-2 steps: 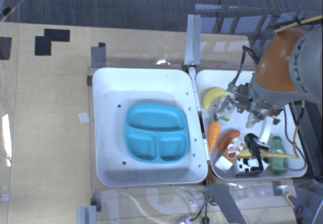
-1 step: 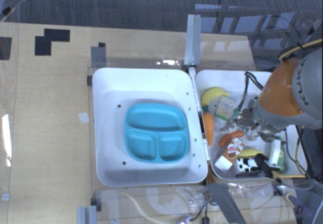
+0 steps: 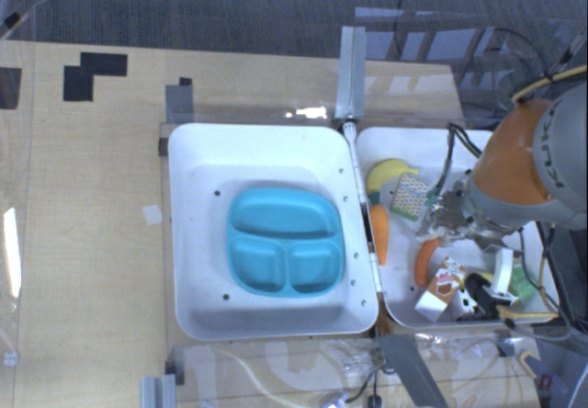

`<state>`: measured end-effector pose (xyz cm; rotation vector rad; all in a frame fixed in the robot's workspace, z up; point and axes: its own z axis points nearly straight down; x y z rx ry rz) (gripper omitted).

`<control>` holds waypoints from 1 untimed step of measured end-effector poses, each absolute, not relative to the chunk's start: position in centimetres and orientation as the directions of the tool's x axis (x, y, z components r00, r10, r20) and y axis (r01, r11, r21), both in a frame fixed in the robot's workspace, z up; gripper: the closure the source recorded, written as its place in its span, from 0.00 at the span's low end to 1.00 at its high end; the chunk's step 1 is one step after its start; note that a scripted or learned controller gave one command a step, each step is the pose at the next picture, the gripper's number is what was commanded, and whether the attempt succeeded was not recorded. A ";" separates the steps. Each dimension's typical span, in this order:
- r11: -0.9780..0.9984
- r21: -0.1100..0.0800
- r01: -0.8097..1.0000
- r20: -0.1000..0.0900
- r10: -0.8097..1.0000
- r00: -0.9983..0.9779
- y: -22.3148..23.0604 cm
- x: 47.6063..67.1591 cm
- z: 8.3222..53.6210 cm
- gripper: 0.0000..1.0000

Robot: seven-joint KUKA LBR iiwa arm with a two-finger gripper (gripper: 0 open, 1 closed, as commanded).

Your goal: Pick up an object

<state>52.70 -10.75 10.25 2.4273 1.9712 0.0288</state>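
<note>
My gripper (image 3: 445,224) hangs low over the middle of the right bin (image 3: 397,303), below the grey wrist and orange band. Just left of it lies a green-dotted packet (image 3: 411,198), and just below it an orange-red rounded object (image 3: 425,261). A yellow fruit (image 3: 386,174) sits at the bin's back left. An orange carrot (image 3: 378,233) lies along the left wall. A small printed carton (image 3: 439,289) rests near the front. I see nothing between the fingers.
The left bin (image 3: 197,213) holds a blue divided plate (image 3: 285,241). In the right bin's front right corner are a black-and-white thing (image 3: 476,294), a white cylinder (image 3: 503,270) and a green item (image 3: 522,285). A metal post (image 3: 351,75) stands behind the bins.
</note>
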 end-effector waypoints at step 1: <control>0.003 0.007 1.000 -0.001 1.000 -0.003 -10.7 53.2 24.0 1.00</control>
